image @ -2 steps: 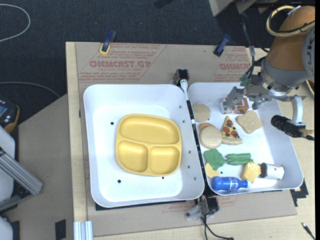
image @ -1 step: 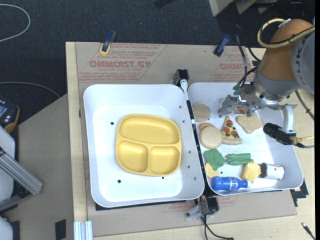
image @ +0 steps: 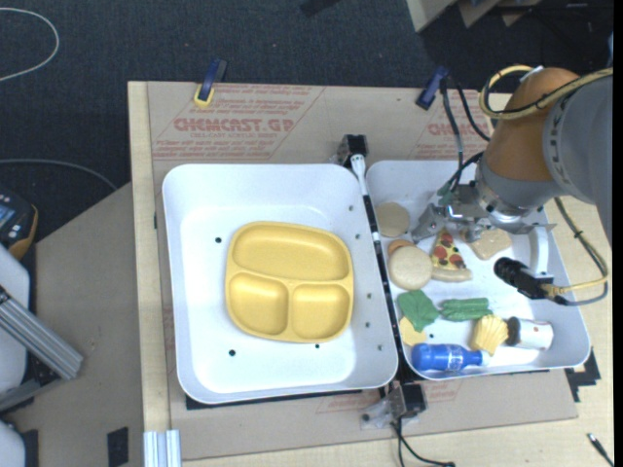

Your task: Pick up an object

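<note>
Clutter is my main worry from here, because the right bin [image: 576, 343] holds a tight jumble of play food and the arm [image: 545, 134] is down low over its upper part. From my seat I judge that a descent here could nudge neighbours instead of closing on one item: the pizza slice [image: 449, 256] lies touching the round bun [image: 410, 267], with a tan piece [image: 490, 242] just beside it, so a closing grasp might catch an edge, push two things together, or slip off a flat shape that offers little to pinch. A thin, low object like that slice may simply slide along the white floor. The gripper [image: 458, 214] sits at the end of the wrist, just above the pizza slice and right of a pale disc [image: 393, 218]; I cannot tell whether it is apart or together, since the wrist body hides that from this slanted angle, and I see nothing held. The likeliest target, the pizza slice, lies directly below and slightly toward me from the gripper, near but not visibly touching. Further down the bin, well apart from it, lie a green leafy piece [image: 419, 308], a green bean-like piece [image: 464, 308], a yellow corn-like piece [image: 490, 335] and a blue bottle [image: 444, 358]. The left bin [image: 185, 290] carries a yellow divided plate [image: 288, 280], away from any of this.
</note>
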You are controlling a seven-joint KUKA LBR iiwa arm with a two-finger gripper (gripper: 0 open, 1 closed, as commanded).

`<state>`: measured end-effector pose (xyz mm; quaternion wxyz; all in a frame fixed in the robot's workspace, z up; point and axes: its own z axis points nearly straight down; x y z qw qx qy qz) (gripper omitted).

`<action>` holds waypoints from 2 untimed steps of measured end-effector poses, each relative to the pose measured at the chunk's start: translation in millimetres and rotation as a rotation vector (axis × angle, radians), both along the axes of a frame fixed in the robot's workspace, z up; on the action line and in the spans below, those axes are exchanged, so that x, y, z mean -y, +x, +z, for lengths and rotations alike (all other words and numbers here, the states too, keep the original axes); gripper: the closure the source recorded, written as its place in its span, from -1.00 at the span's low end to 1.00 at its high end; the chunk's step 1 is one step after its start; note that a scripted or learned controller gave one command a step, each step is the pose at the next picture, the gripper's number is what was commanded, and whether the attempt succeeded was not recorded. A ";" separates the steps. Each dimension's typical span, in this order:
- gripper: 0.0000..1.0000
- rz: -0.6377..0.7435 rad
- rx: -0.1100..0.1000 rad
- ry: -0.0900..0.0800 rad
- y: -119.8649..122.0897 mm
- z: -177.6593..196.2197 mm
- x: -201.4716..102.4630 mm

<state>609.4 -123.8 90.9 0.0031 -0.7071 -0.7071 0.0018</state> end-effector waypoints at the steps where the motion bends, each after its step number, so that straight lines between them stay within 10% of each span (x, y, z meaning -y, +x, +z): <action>1: 1.00 -0.001 0.008 -0.002 1.9 14.5 0.5; 2: 1.00 0.000 0.015 -0.004 -2.9 76.7 -0.1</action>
